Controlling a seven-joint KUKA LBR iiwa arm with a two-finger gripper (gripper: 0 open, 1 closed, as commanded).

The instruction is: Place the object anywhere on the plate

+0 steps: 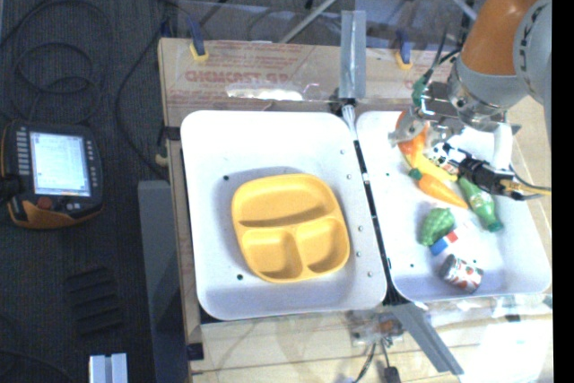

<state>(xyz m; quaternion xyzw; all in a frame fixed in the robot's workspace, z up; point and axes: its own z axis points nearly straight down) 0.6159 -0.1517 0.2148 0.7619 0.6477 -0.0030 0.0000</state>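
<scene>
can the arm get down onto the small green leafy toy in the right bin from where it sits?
Probably yes. The small green leafy toy lies apart from the orange carrot-shaped toy and the green bottle, open from above. The gripper sits over the same right white bin.

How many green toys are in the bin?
2: a leafy green toy mid right bin, and a green bottle beside the arm. The tool may hide more.

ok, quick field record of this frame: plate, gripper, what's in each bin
plate: yellow, three compartments, in left bin
left bin: holds the plate
right bin: orange toy, green bottle, green toy, small can, blue piece
gripper: over right bin's far end, near the orange toy
grasp: cannot tell
task state: nothing on plate yet
</scene>
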